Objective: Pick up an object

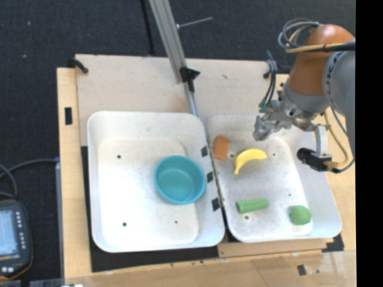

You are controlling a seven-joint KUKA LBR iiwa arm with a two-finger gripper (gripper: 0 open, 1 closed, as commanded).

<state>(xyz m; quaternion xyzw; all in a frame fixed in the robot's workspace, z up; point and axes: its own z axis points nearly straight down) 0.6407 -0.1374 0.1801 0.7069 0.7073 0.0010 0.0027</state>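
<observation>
Here, a yellow banana (249,158) lies in the right bin (311,178), its long axis running lower left to upper right.
The gripper (262,130) hangs just above its right tip.

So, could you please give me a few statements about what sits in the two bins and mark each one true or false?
1. The blue bowl sits in the left bin. True.
2. The banana lies in the same bin as the bowl. False: it lies in the right bin.
3. The hand is above the far part of the right bin, beyond the banana. True.
4. The green cylinder is gripped in the hand. False: it lies on the bin floor near the front.
5. An orange object sits by the right bin's left wall. True.
6. The green ball touches the banana. False: they are well apart.
</observation>
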